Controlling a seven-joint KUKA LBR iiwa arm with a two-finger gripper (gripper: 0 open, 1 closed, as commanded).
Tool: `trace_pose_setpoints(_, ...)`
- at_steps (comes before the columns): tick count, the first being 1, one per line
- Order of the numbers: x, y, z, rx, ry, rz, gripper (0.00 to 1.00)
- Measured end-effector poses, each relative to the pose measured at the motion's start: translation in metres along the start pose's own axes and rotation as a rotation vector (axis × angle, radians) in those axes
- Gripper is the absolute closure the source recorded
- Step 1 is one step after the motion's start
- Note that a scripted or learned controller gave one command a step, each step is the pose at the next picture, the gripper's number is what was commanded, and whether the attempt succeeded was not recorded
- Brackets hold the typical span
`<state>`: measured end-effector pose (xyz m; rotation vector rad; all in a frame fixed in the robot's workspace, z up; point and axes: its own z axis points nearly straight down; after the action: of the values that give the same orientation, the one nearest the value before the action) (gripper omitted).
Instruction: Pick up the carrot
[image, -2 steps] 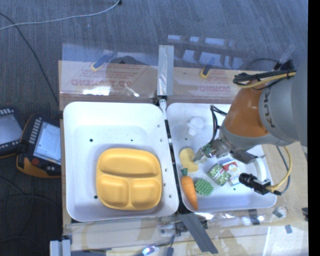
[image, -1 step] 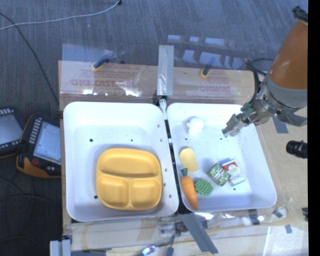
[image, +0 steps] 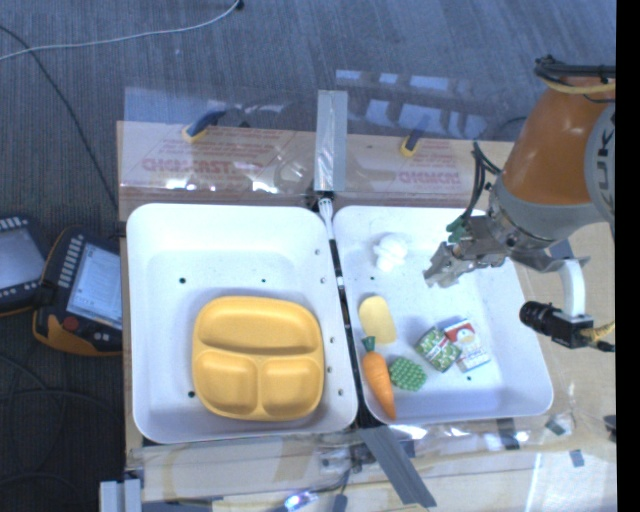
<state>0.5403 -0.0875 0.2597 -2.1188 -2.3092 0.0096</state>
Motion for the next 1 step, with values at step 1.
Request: trace_pose_setpoints(1, -0.0199, -0.0109, 0.1700, -0.013, -0.001, 0.162, 1.00)
